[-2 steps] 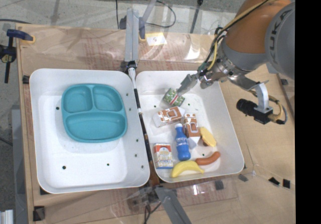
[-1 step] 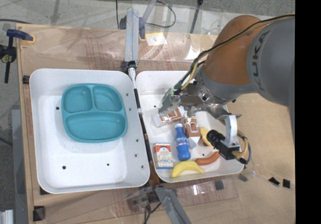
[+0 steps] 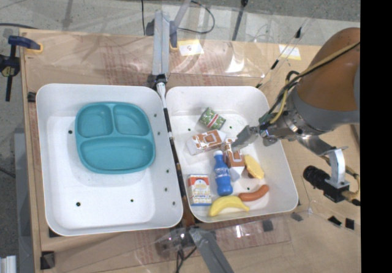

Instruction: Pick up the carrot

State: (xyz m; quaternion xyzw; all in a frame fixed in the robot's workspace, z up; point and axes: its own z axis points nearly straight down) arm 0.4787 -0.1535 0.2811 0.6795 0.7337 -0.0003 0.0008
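Observation:
The carrot is a short orange-red stick lying near the front right corner of the right bin, between a yellow banana and a yellow wedge. My gripper hangs over the middle of that bin, reaching in from the right. Its tip is just above a small brown item and well behind the carrot. Nothing shows in its grasp.
The right bin also holds a green packet, a brown-and-white carton, a blue bottle and a small red-and-white box. The left bin bears a teal divided plate.

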